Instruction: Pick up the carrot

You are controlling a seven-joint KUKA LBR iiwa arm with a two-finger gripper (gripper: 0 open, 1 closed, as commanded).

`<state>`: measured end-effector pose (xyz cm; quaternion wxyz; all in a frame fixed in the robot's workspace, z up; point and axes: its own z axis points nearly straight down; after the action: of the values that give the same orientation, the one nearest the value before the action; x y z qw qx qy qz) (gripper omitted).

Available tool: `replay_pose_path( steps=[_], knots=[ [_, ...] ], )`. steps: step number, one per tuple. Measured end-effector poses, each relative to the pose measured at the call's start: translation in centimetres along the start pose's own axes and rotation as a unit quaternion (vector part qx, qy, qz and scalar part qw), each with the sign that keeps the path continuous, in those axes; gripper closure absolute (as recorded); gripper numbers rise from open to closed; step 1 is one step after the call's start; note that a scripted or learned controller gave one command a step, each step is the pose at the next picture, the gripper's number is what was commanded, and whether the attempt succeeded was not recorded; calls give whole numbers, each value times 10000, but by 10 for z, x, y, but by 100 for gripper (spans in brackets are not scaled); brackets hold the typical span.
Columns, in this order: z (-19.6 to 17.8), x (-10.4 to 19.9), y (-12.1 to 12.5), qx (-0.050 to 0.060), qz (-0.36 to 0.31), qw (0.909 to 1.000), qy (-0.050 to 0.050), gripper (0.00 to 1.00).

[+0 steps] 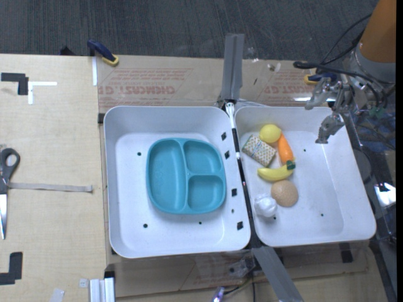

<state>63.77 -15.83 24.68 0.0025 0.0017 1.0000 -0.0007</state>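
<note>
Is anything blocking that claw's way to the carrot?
Nothing visible does. The gripper hangs over the right bin's upper right part, and bare bin floor lies between it and the carrot. The lemon and banana crowd the carrot's far side.

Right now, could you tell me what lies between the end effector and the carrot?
Bare white bin floor separates the end effector from the carrot in the camera view.

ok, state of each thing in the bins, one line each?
Orange carrot: lying in the right bin, ungripped.
Yellow banana: lying below the carrot.
Yellow lemon: resting beside the carrot's top.
Blue three-compartment plate: flat in the left bin.
Gripper: above the right bin, right of the carrot.
</note>
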Motion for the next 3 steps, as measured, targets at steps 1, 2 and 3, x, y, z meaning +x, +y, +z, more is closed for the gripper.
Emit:
replay_pose_path(
  steps=[1, 2, 3],
  knots=[
    [132, -12, 23, 22, -661, 9978, -101, 0],
    [152, 10, 48, -6, -355, 9994, -11, 0],
    [141, 8, 48, 1, -370, 9993, -43, 100]
  ],
)
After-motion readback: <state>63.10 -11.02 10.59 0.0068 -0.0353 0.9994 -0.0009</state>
